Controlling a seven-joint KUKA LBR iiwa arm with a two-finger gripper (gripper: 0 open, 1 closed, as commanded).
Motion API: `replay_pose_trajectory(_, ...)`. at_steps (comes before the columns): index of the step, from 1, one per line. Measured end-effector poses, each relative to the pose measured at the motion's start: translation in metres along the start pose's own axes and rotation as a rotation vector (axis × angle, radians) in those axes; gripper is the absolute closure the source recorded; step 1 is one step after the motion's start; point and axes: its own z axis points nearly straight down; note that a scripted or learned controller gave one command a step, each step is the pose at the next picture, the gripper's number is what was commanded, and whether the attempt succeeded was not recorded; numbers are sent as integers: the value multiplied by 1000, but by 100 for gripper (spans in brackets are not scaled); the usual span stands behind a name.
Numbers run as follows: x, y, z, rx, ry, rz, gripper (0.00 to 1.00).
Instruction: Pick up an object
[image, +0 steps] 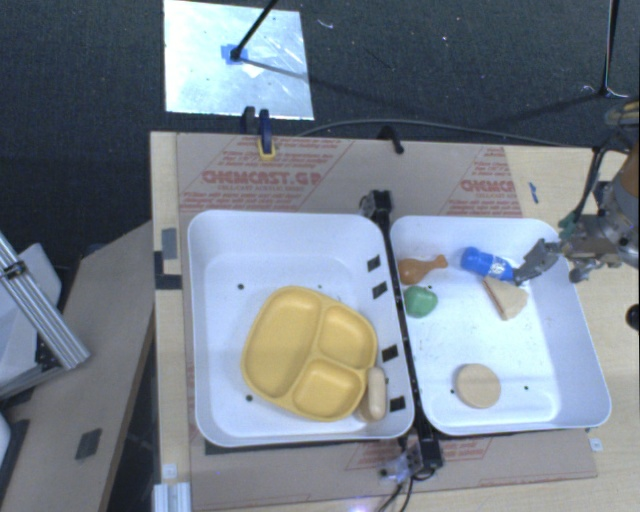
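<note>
The gripper (540, 258) hovered at the right bin's (585, 350) far right edge, just beside the blue bottle (487, 263); whether its fingers were apart or closed could not be told. The bottle lay on its side, probably light, stiff and slippery, best pinched across its middle. A tan wedge (507, 298) crowded it, with open floor nearer the front.

Both bins (300, 235) are moulded in smooth white plastic. The tray (310, 352) is seen as matt yellow plastic. The bench (330, 165) is covered with printed brown cardboard.
</note>
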Motion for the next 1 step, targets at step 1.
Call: replay_pose_trajectory(1,0,2,-5,-10,-2,-3,0)
